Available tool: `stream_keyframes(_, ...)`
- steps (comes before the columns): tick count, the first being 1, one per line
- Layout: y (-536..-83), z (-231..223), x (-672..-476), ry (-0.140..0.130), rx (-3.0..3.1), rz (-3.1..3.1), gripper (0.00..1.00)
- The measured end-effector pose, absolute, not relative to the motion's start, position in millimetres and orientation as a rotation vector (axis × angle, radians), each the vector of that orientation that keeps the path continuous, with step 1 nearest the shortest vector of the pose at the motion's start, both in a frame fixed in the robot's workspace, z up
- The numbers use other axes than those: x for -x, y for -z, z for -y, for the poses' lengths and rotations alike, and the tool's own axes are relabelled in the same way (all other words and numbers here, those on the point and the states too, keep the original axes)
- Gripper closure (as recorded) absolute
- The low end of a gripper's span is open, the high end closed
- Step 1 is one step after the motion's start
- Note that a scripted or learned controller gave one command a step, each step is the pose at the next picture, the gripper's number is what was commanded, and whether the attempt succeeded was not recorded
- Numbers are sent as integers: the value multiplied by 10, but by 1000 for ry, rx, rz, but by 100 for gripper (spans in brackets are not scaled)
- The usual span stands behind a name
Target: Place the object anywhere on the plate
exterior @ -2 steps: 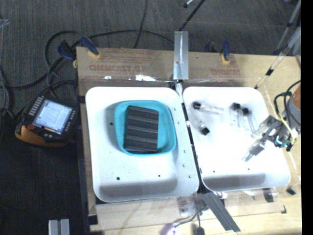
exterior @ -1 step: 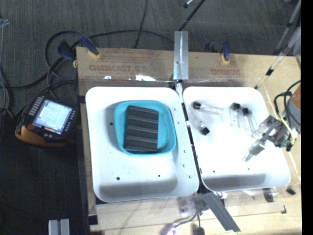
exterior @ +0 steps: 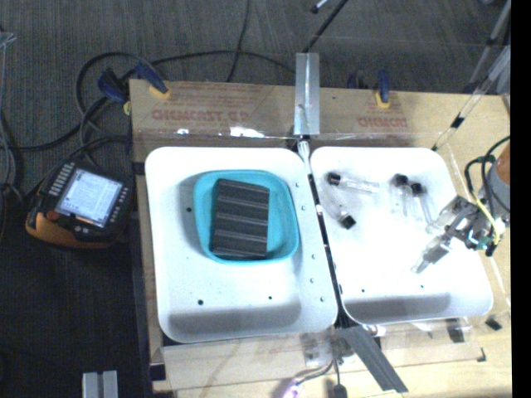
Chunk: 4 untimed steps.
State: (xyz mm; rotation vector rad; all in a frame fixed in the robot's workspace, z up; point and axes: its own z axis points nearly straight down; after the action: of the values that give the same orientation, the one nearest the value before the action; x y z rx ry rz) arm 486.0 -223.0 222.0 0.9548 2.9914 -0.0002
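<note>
From my feed the worktop (exterior: 216, 114) carries two white bins side by side; left bin (exterior: 232, 305) holds a teal plate (exterior: 286, 222) set toward its upper middle, with bare white floor below it and a thin margin on the other sides; a dark ribbed block (exterior: 241, 218) lies flat on the plate, covering most of its centre, only the teal rim showing around it; block is charcoal, rectangular, with lengthwise grooves; right bin (exterior: 398, 297) has plenty of open floor in its lower half; upper half scattered with small clear pieces with black caps (exterior: 347, 220), spread apart, too small for me to identify; the tool (exterior: 440, 243) sits over the right bin near its right wall, tilted, pointing down-left; its tips look pale and blur into the white bin, so I cannot tell how far they are parted or whether anything sits between them; arm body cut off at the right edge; a handheld pendant (exterior: 83, 201) with a lit screen lies on the floor left of the worktop, cables trailing.
</note>
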Motion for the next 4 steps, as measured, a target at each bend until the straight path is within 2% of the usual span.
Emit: stream_keyframes(4,-2220,2230,-4860,0,-955,-2991,0)
